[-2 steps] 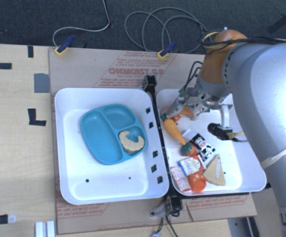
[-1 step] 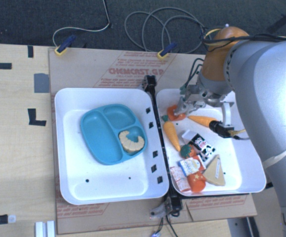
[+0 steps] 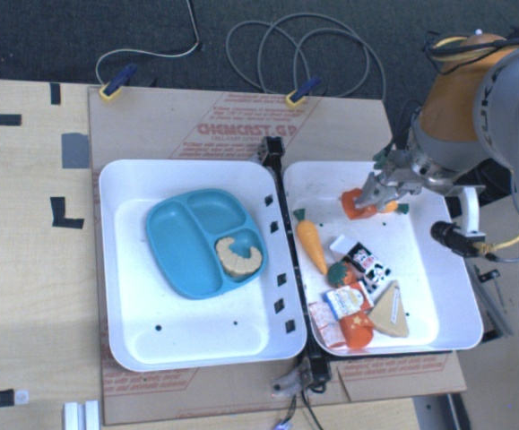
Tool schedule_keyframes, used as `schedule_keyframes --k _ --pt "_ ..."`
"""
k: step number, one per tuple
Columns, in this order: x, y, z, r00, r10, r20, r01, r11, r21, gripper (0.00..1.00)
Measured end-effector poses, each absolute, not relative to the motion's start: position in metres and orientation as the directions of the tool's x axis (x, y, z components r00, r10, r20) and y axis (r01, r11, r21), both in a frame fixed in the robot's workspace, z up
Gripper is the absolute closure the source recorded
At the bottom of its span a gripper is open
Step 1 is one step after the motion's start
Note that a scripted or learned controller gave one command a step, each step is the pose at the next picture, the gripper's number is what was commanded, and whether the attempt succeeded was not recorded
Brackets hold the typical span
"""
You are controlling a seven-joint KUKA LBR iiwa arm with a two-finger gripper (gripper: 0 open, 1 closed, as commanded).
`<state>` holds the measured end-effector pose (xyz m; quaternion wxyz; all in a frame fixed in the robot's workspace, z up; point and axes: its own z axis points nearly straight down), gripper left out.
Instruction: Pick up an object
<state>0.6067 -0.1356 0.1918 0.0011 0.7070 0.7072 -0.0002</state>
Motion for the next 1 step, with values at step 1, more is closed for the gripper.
schedule_keyframes --k 1 --pt "0.5899 -0.0980 0.2228 -0.002 1.000 0.001 1.000 0.002 0.000 1.00"
